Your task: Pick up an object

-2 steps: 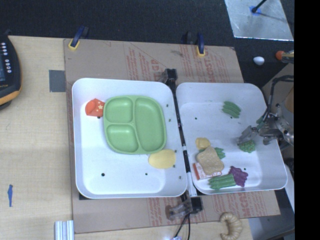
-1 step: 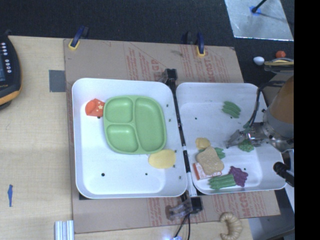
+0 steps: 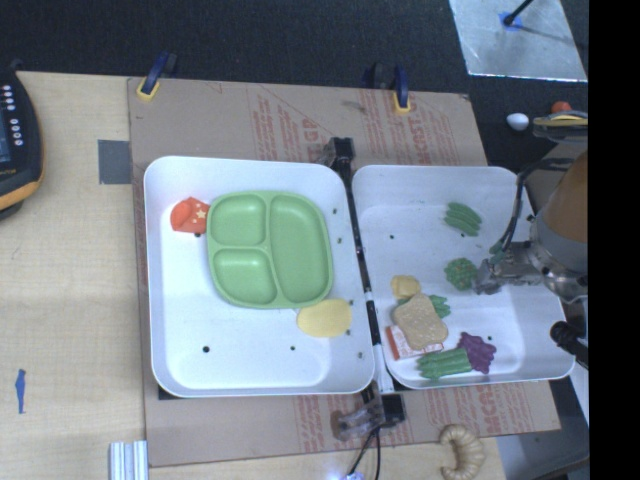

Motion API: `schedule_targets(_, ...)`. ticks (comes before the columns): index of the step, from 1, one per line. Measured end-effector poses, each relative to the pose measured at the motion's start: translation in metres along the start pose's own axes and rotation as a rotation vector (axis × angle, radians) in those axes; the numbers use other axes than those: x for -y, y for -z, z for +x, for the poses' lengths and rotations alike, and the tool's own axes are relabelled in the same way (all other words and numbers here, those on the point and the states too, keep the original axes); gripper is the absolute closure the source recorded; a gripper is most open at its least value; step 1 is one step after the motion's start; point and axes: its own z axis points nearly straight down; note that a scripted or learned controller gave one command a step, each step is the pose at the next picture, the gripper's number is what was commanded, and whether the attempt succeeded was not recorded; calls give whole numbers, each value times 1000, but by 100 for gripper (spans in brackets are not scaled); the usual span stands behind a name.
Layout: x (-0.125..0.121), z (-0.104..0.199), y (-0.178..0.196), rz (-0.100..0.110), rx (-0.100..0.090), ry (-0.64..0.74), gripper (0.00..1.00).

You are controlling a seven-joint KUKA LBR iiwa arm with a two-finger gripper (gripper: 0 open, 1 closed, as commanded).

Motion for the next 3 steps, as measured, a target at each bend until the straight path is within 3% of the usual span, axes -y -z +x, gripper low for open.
schedule_targets(1, -91, 6, 84, -10, -1, 2, 100)
schedule_targets(2, -85, 5, 78, 4, -4, -2, 0)
schedule_targets(3, -61, 18, -20, 16, -8, -2, 0)
